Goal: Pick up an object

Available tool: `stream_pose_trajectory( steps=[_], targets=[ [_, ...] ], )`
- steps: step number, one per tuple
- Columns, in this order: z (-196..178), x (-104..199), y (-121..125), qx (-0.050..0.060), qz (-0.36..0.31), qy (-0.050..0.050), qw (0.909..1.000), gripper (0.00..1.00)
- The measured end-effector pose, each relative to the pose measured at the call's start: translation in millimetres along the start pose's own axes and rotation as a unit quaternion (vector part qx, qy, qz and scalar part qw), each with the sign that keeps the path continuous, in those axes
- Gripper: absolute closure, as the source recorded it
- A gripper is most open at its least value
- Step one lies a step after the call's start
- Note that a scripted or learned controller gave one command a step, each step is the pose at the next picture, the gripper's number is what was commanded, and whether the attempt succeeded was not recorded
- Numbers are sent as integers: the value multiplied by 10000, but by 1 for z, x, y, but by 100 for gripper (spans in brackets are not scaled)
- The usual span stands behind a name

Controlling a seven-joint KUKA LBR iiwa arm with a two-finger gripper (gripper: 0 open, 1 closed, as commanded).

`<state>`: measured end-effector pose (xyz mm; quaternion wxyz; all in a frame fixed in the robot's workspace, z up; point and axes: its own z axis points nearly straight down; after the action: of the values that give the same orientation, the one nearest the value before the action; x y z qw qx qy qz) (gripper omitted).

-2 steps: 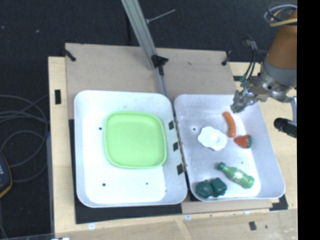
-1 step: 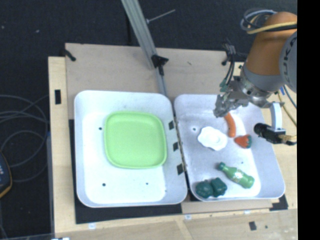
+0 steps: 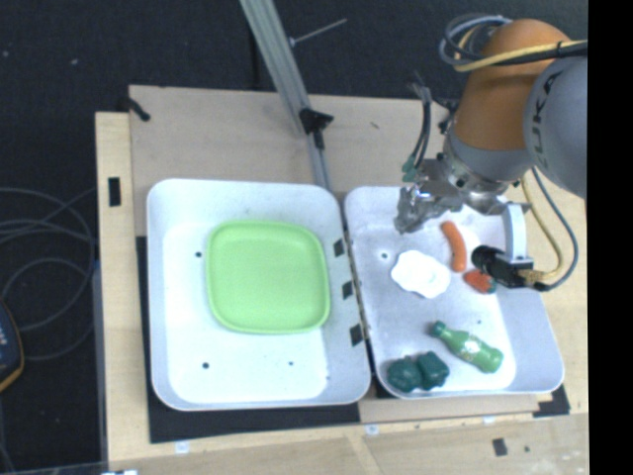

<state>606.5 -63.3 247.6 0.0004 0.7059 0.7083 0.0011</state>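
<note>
Overhead, end effector (image 3: 409, 212) above right bin (image 3: 529, 349), finger state indiscernible, nothing visibly held.

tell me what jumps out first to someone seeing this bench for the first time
The flat, square light-green plastic plate stands out, lying alone in the left shallow white bin. Next comes the grey arm with its bright orange band, reaching in from the right with its hand over the far end of the right white bin. That bin holds a white lump, a slim orange sausage shape and a green plastic bottle.
</note>
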Motion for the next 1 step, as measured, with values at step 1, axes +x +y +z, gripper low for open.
stream_pose_trajectory(
  steps=[1],
  targets=[
    [11,55,-5,10,-1,-1,10000,100]
  ],
)
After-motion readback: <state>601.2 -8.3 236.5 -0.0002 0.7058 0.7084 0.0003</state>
